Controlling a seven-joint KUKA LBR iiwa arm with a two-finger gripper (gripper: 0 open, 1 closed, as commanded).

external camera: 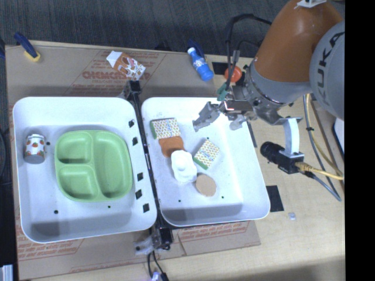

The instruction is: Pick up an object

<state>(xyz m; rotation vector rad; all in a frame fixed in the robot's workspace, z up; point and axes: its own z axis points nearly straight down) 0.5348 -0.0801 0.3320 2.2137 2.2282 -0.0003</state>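
In the camera view, the gripper [206,117] is hovering over the far part of the right bin [252,183], holding nothing; how far it is gaping I cannot tell. Just near-side of it the sponge [207,154] is lying among others: likely light, soft, best pinched across its short sides.

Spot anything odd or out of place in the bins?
Nothing spilled or damaged. Right bin has its items bunched in a loose pile near the middle. Left bin holds a green divided tray, with a small jar on its side at the left wall.
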